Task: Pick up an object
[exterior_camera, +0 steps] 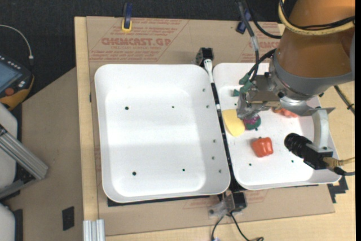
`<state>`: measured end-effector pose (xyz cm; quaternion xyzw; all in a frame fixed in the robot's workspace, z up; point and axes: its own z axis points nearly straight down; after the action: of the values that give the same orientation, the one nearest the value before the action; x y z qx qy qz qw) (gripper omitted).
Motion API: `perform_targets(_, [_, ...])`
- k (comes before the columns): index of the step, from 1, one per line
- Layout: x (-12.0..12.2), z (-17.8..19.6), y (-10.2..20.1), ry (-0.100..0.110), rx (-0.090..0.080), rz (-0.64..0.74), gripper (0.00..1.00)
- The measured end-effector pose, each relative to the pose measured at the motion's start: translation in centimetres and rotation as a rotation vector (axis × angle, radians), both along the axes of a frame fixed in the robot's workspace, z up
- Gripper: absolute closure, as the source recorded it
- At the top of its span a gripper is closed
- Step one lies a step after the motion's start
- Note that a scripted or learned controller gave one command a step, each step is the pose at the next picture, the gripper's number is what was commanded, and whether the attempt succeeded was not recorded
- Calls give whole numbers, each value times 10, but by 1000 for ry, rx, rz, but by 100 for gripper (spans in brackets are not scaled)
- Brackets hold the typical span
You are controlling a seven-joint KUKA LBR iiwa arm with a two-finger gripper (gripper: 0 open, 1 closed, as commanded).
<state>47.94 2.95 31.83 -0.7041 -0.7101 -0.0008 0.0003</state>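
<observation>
Purple with a touch of green, the small object (pixel 252 121) I take as the pick target lies in the right bin (pixel 271 175), directly beneath the gripper (pixel 250 114). On my feed the two overlap, and I cannot say whether they touch. The gripper covers most of the object, so I cannot read its outline, its long axis or which way it points; I only get a small bright patch at the gripper's tip. I cannot tell whether the gripper is open or closed, because its tip is lost against the colours under it.

Just beside the gripper, on the side toward the left bin (pixel 152 121), lies a pale yellow piece (pixel 232 123). It is oval, and its long axis runs from the far side of the bench toward the camera, leaning slightly toward the arm at its near end. Its edge meets, or nearly meets, the purple patch.

On the camera side of the gripper and a little toward the arm sits a red-orange chunk (pixel 262 147). It is apart from the gripper, squat, and has no clear long axis. On the arm's side of the gripper, a strip of orange-red (pixel 286 113) shows at the edge of the wrist, partly hidden.
</observation>
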Motion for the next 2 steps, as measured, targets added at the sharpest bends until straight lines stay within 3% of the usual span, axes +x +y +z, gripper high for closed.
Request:
perform_targets(1, [0, -1, -82, -1, -5, -17, 100])
perform_targets(2, [0, 17, -7, -3, 0, 0, 100])
